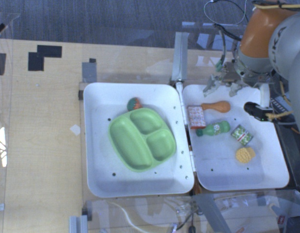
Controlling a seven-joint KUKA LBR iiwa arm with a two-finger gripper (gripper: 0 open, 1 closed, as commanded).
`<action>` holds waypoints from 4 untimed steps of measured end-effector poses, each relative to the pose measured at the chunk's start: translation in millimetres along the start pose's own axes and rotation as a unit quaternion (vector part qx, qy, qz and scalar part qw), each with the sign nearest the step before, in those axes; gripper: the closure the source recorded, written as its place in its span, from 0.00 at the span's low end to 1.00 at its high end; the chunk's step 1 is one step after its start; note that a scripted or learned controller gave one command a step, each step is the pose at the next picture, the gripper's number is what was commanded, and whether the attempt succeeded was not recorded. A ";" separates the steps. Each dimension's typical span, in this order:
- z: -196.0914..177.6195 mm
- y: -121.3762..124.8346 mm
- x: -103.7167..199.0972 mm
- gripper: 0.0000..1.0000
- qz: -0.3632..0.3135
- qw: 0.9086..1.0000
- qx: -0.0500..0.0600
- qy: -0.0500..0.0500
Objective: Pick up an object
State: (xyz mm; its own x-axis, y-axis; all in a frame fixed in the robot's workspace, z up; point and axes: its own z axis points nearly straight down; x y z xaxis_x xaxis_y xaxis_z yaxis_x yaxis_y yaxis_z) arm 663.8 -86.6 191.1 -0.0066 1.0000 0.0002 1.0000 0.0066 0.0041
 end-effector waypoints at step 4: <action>-5.3 1.3 3.2 1.00 -0.024 1.000 -0.003 0.000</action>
